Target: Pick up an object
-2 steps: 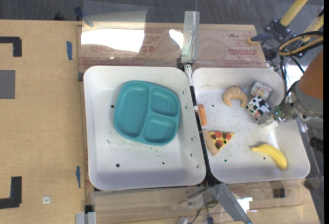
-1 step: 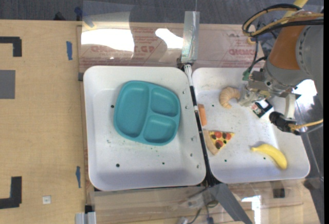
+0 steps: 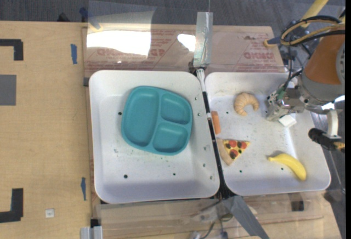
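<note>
Starting nearest, the banana (image 3: 289, 165) and pizza slice (image 3: 235, 149) lie loose in the right bin (image 3: 258, 180); farther back the croissant (image 3: 245, 103) sits left of the gripper (image 3: 281, 107), whose grip I cannot tell. A descent there risks striking the bin's right wall.

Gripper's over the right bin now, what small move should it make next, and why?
Probably shift the gripper toward the croissant and lower onto it. The gripper sits at the right bin's far right side, near a small white object, with the croissant beside it as the nearest graspable item. The banana and pizza slice lie farther off.
</note>
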### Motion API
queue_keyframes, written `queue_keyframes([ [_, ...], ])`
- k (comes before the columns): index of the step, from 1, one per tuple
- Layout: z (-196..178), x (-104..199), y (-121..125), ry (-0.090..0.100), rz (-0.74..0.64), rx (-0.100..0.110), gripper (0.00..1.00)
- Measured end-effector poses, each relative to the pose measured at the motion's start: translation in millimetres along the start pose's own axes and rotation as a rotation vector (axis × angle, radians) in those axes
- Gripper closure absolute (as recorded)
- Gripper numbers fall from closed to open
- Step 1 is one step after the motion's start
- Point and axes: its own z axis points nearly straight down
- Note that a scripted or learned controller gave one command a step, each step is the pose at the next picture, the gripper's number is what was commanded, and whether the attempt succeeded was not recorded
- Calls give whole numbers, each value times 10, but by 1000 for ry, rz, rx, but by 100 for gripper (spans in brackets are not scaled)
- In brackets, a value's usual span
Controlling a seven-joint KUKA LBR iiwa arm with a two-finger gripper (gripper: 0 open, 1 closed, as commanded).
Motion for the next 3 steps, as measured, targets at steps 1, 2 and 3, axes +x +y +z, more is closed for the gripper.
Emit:
queue_keyframes([
  [1,26,-47,-241,-16,-307,-2,100],
  [2,52,54,653,-19,-243,1,100],
  [3,35,-219,236,-23,-661,5,100],
])
